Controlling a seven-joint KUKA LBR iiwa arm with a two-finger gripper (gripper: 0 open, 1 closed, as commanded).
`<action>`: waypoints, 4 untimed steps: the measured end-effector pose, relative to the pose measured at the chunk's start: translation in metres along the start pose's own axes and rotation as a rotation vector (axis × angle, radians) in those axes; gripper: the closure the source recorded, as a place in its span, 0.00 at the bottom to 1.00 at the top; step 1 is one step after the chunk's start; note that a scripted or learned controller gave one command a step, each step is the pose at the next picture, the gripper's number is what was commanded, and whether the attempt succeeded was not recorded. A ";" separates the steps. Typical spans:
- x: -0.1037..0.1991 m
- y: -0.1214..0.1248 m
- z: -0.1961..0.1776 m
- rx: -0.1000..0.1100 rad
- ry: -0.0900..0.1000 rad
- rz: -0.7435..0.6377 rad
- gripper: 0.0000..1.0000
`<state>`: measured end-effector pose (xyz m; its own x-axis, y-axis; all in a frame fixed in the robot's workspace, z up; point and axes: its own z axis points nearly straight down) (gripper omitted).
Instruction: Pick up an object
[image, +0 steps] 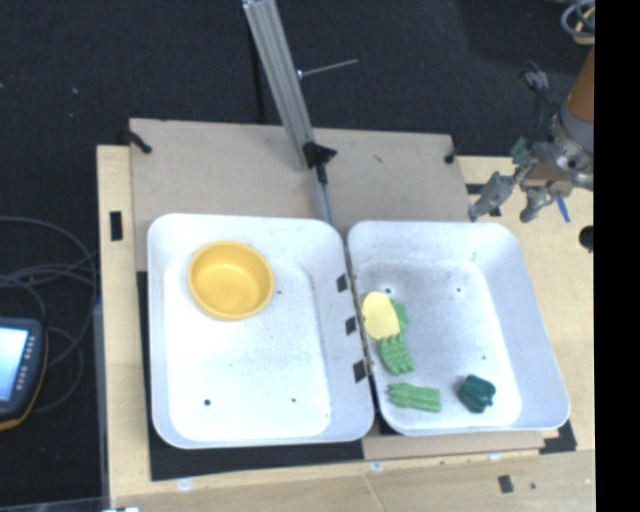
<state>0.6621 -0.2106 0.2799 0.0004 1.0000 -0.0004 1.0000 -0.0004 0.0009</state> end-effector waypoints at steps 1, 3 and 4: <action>0.007 -0.003 0.046 0.004 0.001 0.000 0.00; 0.012 -0.007 0.131 0.004 0.000 0.000 0.00; 0.011 -0.006 0.118 -0.001 -0.001 0.000 1.00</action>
